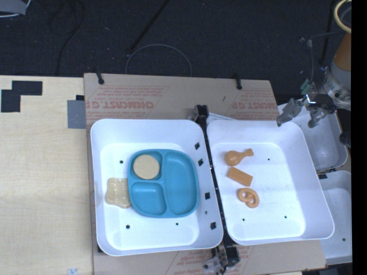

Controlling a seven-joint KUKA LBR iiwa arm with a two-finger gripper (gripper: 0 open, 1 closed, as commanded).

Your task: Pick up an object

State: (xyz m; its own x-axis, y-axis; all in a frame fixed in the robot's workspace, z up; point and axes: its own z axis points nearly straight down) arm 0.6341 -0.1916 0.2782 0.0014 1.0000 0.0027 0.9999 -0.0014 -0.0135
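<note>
At upper right, past the right bin's (309, 171) far corner, the gripper (302, 112) hangs clear of both bins; jaws look spread with nothing between them. Judging by that, task is at the start: no object grasped, nothing lifted, whole approach, descent and close left to do. Candidates all sit in the bins. Right bin: three small orange-tan pieces near its left side, well apart from the gripper, namely a spoon-like piece (237, 156), a block (239, 176) just below it, and a pretzel (248, 197) below that. Left bin (109, 136): blue tray (172, 191) with a round tan disc (145, 167) in its upper-left compartment, and a pale cracker (117, 192) touching the tray's left edge.
</note>
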